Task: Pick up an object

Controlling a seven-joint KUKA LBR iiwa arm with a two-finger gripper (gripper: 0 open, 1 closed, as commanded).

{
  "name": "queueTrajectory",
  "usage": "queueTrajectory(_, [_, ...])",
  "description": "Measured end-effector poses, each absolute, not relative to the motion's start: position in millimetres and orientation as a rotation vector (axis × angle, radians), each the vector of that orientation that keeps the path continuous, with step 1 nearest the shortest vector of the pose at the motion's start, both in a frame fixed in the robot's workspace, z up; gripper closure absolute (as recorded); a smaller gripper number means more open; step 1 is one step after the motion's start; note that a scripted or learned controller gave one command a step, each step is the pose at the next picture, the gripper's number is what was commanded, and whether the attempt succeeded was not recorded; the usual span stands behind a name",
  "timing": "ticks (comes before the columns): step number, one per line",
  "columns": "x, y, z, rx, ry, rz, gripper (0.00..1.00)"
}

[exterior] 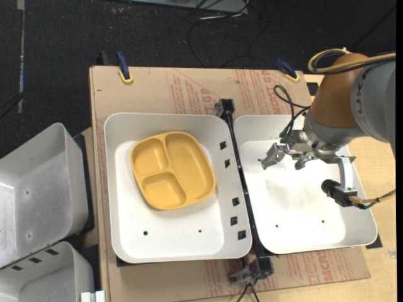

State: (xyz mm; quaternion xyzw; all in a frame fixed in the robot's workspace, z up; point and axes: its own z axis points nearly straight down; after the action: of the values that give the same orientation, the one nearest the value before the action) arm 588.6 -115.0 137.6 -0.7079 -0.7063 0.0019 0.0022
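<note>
Camera view: two white bins sit side by side on the counter (164, 80). The left bin (119, 231) holds a yellow divided plate (172, 169), lying flat and upright, toward the upper middle of that bin, apart from every wall. It looks like the only thing to pick. The right bin (302, 231) shows bare white floor where visible. The arm (343, 99) comes in from the right and hangs over the upper part of the right bin, orange band above the wrist. The claw (286, 157) sits over that bin's upper left area, near the divider between the bins, well apart from the plate. Two grey prongs spread out below the wrist, so the claw reads as open, with nothing between its fingers. A black cable end (337, 192) dangles lower right of the wrist, over the right bin. Progress judgement: nothing is picked yet. The plate lies untouched in the left bin, and the claw is over the wrong bin for it. Left to do, as I judge it: cross the divider, come down on a plate rim, close, lift. A shallow, smooth plate probably gives little to grip, so a slip seems likely.
</note>
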Motion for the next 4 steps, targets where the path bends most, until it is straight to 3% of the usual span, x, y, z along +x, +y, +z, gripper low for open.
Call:
queueTrajectory(1, [588.3, -114, 90, -2.222, -2.218, 0.003, 0.0])
queueTrajectory(2, [589.2, -114, 102, -2.226, -2.219, -0.001, 1.0])
queueTrajectory(4, [603.1, -121, 217, -2.222, -2.229, -0.005, 1.0])
